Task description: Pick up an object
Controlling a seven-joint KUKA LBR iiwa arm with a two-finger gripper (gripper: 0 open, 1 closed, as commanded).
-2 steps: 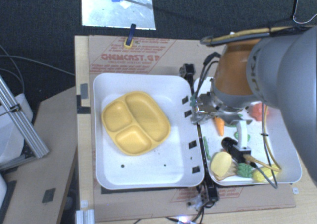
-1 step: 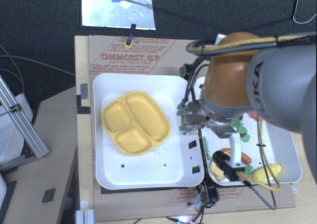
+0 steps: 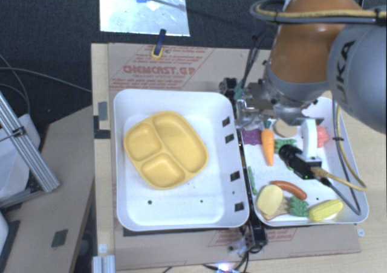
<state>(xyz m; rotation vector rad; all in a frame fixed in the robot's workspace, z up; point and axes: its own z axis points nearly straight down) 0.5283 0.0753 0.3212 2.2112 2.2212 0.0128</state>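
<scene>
Arm: our grey arm point(image 3: 314, 42) looms largest, reaching over the right bin point(image 3: 347, 214).
Pincer: its tip point(image 3: 257, 109) sits at the bin's upper left corner; we cannot tell its state.
Targets: carrot point(image 3: 267, 145), sausage point(image 3: 289, 189) and corn point(image 3: 325, 209) lie loose.
Advice: we judge the carrot nearest; descend centred across its width.
Surface: left bin point(image 3: 133, 205) holds a yellow tray point(image 3: 165, 149), cardboard beneath, dark backdrop.
</scene>
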